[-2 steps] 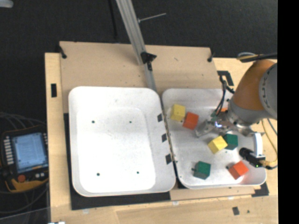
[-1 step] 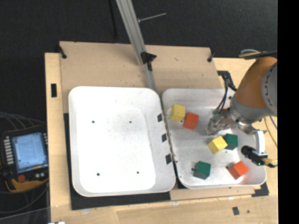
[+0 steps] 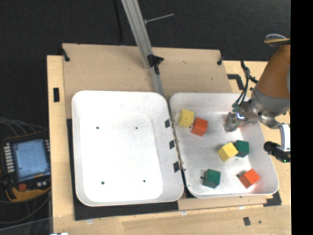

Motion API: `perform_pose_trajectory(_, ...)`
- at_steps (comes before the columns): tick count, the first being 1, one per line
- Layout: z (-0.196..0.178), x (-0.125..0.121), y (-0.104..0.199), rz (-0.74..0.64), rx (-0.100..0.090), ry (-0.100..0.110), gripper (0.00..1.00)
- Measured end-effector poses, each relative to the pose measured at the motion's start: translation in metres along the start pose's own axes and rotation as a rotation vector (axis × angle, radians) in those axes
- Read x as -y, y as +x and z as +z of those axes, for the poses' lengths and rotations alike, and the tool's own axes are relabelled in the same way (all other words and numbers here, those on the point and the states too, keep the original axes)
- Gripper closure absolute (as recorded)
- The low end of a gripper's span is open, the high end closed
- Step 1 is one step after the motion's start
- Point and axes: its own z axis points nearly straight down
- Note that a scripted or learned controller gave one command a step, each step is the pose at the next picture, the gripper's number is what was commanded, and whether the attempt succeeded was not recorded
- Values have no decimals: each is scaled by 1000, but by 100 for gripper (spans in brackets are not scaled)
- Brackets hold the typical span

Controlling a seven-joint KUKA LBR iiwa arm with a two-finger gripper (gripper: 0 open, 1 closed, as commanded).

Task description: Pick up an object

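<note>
Camera view, from above at a slant: a pale wooden bench carries two shallow white bins side by side; the left bin shows a bare white floor with a few small dark dots; the right bin holds six small blocks.

Near the right bin's upper left sits a yellow block, with an orange block touching or just beside its lower right corner; towards the middle right lies a second yellow block, with a green block pressed against its right side; lower down, a second green block sits near the front edge, and a second orange block sits near the lower right corner, well apart from it.

The grey arm, with its orange band, reaches in from the right; the gripper hangs over the upper right part of the right bin, above the yellow and green pair and to the right of the orange block near the top; its metal tip is small and blurred, so whether the jaws stand wide or narrow cannot be told, and no block is seen between them.

A slanted metal pole rises from the gap between the bins; a handheld control pendant with a lit screen lies off the bench's left side.
</note>
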Motion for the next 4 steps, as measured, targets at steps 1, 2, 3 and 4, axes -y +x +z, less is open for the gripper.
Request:
perform_pose_trajectory(1, -60, -10, -6, -1, 0, 0, 100)
perform_pose_trajectory(2, -51, -10, -8, -1, 0, 9, 100)
perform_pose_trajectory(3, -61, 8, 37, -3, -3, 7, 100)
perform_pose_trajectory(4, -55, 13, 92, -4, -4, 8, 100)
